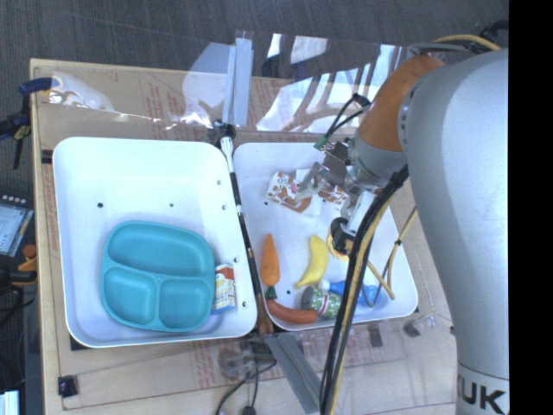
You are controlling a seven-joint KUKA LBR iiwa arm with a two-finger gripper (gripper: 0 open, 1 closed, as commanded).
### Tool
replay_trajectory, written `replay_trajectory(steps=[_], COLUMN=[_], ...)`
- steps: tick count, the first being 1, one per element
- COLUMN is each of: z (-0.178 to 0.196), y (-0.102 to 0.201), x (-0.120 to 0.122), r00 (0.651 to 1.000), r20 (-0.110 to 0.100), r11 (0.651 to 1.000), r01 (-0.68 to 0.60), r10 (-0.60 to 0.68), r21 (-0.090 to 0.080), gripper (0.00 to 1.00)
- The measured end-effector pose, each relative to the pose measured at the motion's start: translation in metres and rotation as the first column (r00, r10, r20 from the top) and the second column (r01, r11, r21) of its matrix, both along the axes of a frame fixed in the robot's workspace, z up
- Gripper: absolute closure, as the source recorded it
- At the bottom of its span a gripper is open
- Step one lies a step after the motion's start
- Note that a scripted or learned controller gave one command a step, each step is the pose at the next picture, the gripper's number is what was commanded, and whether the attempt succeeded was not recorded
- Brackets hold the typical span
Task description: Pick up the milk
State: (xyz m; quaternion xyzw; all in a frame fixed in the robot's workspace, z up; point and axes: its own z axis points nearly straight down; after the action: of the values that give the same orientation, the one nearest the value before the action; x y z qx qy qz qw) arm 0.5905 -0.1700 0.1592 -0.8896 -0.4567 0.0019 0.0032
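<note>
You cannot tell how the jaws of the gripper [313, 180] stand; it hangs low in the upper part of the right bin [256, 164], right at the milk [290, 190], a small printed carton lying flat on the bin floor. Above it, the wrist rises to the orange band [389, 102], and the grey arm [467, 214] fills the frame's right. Lower in that bin lie a banana [315, 261] and a carrot [270, 260]. The left bin [138, 162] holds a teal tray [159, 275].

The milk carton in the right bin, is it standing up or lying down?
Lying down. The milk carton rests flat on the right bin floor, its printed side facing up, beside the gripper.
</note>
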Motion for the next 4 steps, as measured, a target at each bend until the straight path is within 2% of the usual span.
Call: replay_trajectory(steps=[1, 2, 3, 4], z=[-0.070, -0.068, -0.069, 0.004], y=[0.035, 0.059, 0.070, 0.024], x=[0.001, -0.051, -0.073, 0.000], r00=[0.946, 0.857, 0.998, 0.975], r20=[-0.001, 0.003, -0.002, 0.001], r11=[0.946, 0.857, 0.998, 0.975], r01=[-0.323, -0.515, -0.057, 0.220], r10=[0.323, 0.515, 0.057, -0.220], r21=[0.001, -0.007, -0.001, -0.002], gripper=[0.00, 0.00, 0.00, 0.00])
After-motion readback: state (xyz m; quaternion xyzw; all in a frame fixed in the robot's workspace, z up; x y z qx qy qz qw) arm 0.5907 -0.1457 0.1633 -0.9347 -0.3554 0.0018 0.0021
